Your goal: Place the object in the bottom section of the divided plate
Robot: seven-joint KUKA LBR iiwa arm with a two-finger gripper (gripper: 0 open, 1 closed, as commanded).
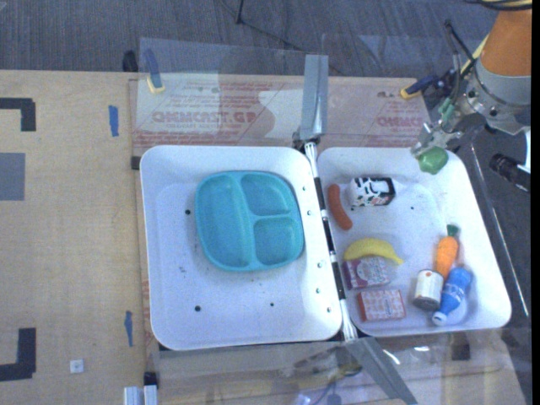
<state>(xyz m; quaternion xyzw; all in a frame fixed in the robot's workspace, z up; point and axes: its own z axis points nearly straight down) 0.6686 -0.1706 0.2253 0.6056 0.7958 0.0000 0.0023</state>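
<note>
two bins: white, side by side on the worktop (67, 226); left bin (169, 310), right bin (489, 302).
plate: teal divided plate (250, 220) lies flat in the left bin, three sections.
hand: hand (432, 146) sits over the upper right corner of the right bin; a small green object (433, 160) shows at its tips, seemingly clamped between the fingers.
arm: orange band (510, 45) at frame's upper right.
right bin contents: sausage (339, 206), cow-print item (372, 191), banana (373, 249), two small packets (367, 272) (381, 305), carrot (446, 254), can (427, 288), blue bottle (453, 294).
</note>
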